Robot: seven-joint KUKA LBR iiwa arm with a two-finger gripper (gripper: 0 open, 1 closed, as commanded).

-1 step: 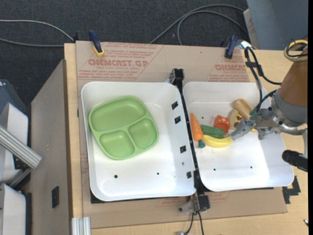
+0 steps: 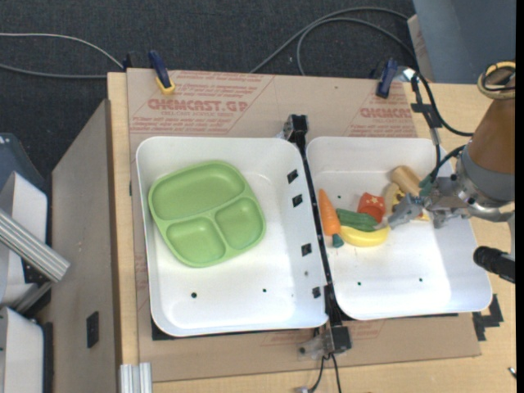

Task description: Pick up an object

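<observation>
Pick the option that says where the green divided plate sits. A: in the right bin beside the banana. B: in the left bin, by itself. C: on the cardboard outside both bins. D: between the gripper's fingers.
B: the green divided plate lies flat in the left bin, while the banana and carrot lie in the right bin.

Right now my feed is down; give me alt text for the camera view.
The gripper hovers low over toy food in the right bin: a banana, carrot, green piece and red piece. A green divided plate lies in the left bin.
</observation>
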